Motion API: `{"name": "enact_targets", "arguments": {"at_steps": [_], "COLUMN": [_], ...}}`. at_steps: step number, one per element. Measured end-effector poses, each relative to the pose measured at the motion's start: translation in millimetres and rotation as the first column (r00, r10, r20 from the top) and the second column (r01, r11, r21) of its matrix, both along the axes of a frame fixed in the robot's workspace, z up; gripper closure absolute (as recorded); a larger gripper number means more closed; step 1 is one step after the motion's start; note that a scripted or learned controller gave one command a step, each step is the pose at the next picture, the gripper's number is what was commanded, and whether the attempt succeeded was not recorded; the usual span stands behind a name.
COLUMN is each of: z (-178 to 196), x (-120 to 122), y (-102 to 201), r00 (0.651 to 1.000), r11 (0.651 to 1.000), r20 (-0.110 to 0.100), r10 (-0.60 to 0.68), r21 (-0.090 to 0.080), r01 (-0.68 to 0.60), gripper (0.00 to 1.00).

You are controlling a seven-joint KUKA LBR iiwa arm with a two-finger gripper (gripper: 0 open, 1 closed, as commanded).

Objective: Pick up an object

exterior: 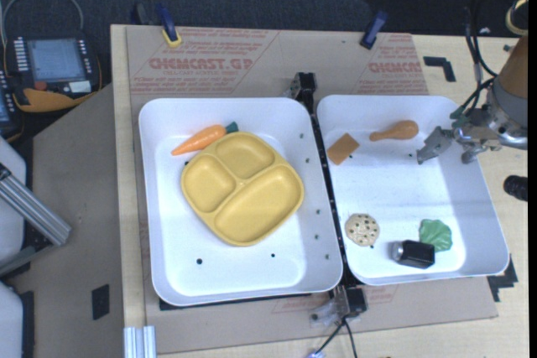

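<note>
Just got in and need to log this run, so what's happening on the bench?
The arm's gripper is over the right bin, near its upper right, with nothing between its fingers. In that bin lie a drumstick, a toast piece, a cookie, a green leaf and a black block. The left bin holds a yellow divided plate and a carrot.

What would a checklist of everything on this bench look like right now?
Surface: board-topped bench bearing left bin and right bin.
Job's things: left bin has carrot beside yellow divided plate; right bin has drumstick, brown cracker, cookie, green leaf, black block.
Clutter: nothing seen.
Grippers: gripper over right bin's upper right, holding nothing.
Cables: cable at front edge.
Surroundings: handheld controller at left.
</note>
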State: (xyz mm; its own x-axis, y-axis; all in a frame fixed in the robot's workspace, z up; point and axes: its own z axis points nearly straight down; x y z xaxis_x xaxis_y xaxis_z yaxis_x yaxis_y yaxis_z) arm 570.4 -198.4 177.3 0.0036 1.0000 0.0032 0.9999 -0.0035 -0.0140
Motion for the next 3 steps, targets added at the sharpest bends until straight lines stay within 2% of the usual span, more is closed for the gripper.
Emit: {"name": "enact_targets", "arguments": {"at_steps": [1, 2, 3], "z": [8, -54, -93], "x": [4, 1, 0], "y": [0, -5, -5], "r00": [1.0, 1.0, 1.0], "r11": [1.0, 1.0, 1.0], "r20": [0.014, 0.006, 0.011], "r10": [0.004, 0.003, 0.004], "r21": [-0.003, -0.001, -0.002], "r01": [-0.004, -0.003, -0.004], "gripper": [0.0, 0.0, 0.0]}}
